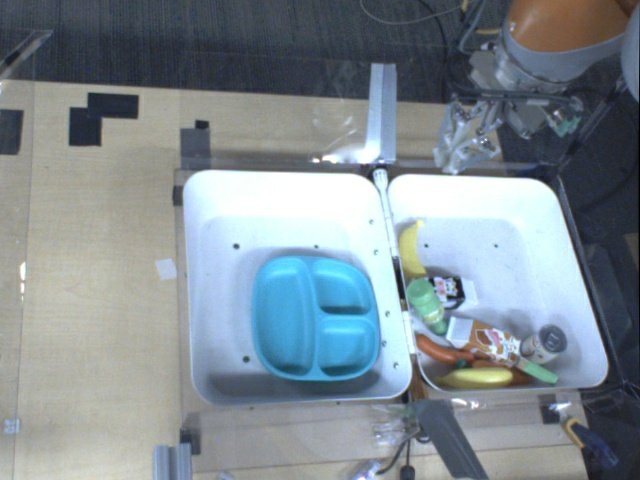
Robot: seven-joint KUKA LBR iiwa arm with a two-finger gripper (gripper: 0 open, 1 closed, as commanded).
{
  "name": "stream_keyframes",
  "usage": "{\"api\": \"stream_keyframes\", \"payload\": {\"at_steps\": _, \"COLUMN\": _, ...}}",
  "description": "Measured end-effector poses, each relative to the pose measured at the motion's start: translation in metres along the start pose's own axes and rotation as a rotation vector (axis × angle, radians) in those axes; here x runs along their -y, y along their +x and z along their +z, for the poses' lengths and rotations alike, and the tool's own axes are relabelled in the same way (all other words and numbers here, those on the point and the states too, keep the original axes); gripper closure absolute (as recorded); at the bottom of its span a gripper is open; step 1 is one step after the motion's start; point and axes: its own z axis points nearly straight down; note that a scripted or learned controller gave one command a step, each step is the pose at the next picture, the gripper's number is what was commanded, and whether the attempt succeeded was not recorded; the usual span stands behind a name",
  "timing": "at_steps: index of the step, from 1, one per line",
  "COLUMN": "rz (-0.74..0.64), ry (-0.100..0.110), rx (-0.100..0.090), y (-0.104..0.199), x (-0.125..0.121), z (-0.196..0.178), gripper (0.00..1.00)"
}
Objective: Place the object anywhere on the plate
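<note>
The claw [470, 140] hangs above the far edge of the right bin [520, 208], near that bin's far left corner, with nothing visible between its fingers; whether they are spread or pressed together I cannot tell, since they blur into the metal around them. The blue plate [315, 318], split into three compartments, lies in the left bin [220, 228], toward its near edge, and carries nothing.

Everything that could be the object sits in the right bin, crowded along its left wall and near edge: a yellow banana [409, 248] against the dividing wall, a green cup [428, 303] just beside it, a small dark packet [449, 288], an orange carrot-like piece [440, 349], a second yellow piece [478, 376] at the near edge, and a small round can [549, 342] toward the near right corner.

The task looks not yet begun, and the crowding is the main risk. The pieces touch or overlap, so a descent could land on two at once or nudge one aside and close on nothing. The banana lies tight against the wall, leaving little room for a finger on that side. A rounded, smooth piece may also slip out during the carry across the divider and drop short of the plate.
</note>
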Motion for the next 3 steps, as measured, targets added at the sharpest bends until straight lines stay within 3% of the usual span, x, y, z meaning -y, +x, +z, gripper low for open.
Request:
{"api": "stream_keyframes", "payload": {"at_steps": 1, "rz": -0.213, "ry": 0.001, "rx": 0.001, "y": 0.030, "x": 0.052, "z": -0.087, "gripper": 1.00}}
{"api": "stream_keyframes", "payload": {"at_steps": 2, "rz": -0.305, "ry": 0.003, "rx": 0.000, "y": 0.067, "x": 0.114, "z": -0.125, "gripper": 1.00}}
{"api": "stream_keyframes", "payload": {"at_steps": 3, "rz": -0.709, "ry": 0.000, "rx": -0.001, "y": 0.086, "x": 0.146, "z": -0.125, "gripper": 1.00}}
